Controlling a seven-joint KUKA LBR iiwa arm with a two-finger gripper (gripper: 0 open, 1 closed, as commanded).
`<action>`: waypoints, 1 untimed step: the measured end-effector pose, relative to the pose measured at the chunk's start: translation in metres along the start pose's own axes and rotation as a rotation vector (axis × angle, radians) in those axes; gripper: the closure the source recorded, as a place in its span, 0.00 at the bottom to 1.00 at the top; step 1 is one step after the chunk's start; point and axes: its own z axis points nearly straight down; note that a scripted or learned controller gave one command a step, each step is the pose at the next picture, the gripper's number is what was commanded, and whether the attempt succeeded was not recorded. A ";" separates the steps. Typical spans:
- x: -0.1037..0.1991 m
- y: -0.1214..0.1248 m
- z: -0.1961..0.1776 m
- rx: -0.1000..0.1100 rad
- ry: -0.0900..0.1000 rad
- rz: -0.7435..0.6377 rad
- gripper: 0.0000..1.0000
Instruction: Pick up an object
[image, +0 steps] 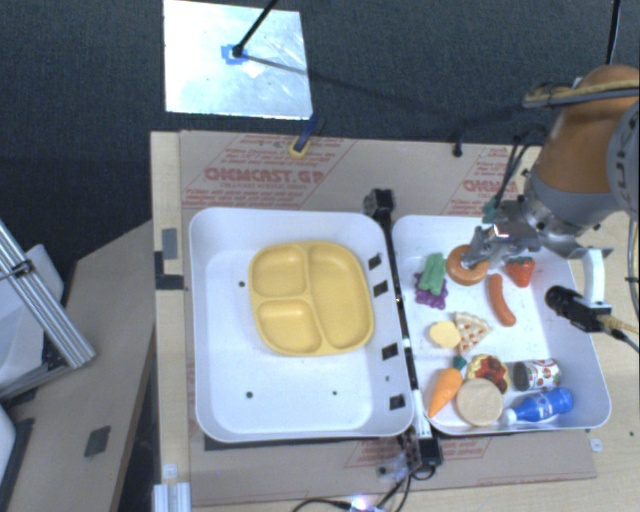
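Nearest the camera, in the right bin (596, 400), lay a blue bottle (540, 406), a round cracker (480, 402) and a carrot (443, 390). Farther back sat a pizza slice (472, 328) and a sausage (501, 299). Beyond, the gripper (484, 247) hung over an orange doughnut (463, 267); whether it was closed I cannot tell.

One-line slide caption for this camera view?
Gripper hovers over the orange ring in the right bin; yellow tray sits in the left bin.
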 end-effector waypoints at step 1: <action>0.048 -0.018 0.010 0.003 0.002 -0.004 1.00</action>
